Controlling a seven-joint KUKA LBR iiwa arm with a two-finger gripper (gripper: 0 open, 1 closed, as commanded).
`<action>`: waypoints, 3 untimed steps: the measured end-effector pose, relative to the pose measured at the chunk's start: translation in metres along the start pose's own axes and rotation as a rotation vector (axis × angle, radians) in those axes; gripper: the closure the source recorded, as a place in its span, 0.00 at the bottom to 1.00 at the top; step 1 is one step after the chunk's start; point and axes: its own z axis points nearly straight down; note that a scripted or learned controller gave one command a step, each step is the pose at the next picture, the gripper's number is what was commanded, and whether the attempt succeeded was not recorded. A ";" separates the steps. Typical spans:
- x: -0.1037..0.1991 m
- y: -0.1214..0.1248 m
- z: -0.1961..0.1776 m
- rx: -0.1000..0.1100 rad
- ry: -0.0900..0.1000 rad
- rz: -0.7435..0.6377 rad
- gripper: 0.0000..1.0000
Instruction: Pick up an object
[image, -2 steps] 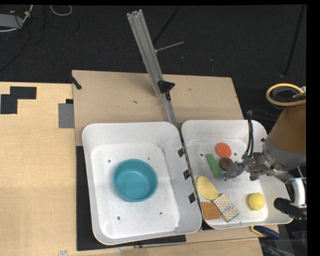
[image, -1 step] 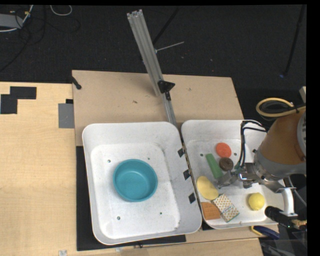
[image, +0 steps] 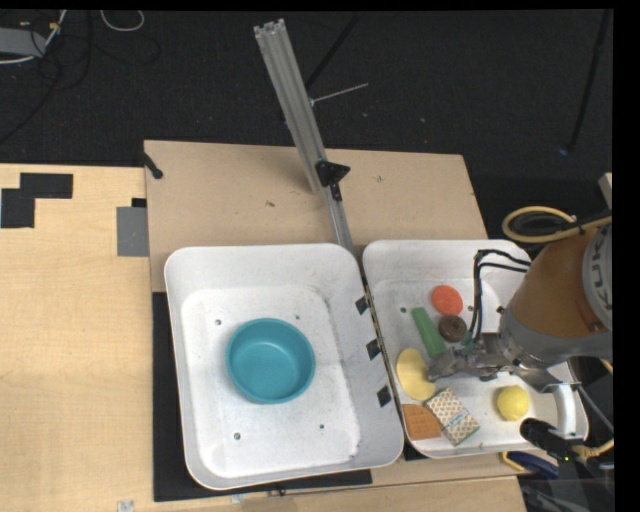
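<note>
The right bin (image: 400, 262) holds several small objects. An orange ball (image: 446, 298) lies toward the back, with a green stick (image: 427, 330) and a small brown round piece (image: 452, 327) just in front of it. A pale yellow lump (image: 410, 372) sits at the bin's left side. A checkered box (image: 453, 414) and a flat orange-brown piece (image: 421, 425) lie at the front, and a yellow lemon-like ball (image: 513, 402) at the front right. My gripper (image: 446, 364) is low in this bin, right beside the yellow lump and just below the brown piece.
The left bin (image: 200, 280) holds a teal bowl (image: 270, 360). A slanted metal rail (image: 298, 110) rises behind the bins. The arm's orange band and grey body (image: 560, 300) cover the right bin's right side. Cables lie at the bench's right edge.
</note>
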 end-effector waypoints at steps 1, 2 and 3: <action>-0.001 0.000 -0.011 -0.002 -0.001 0.001 1.00; -0.001 -0.004 -0.072 -0.005 -0.001 0.001 1.00; 0.000 -0.003 -0.134 -0.005 -0.001 0.000 1.00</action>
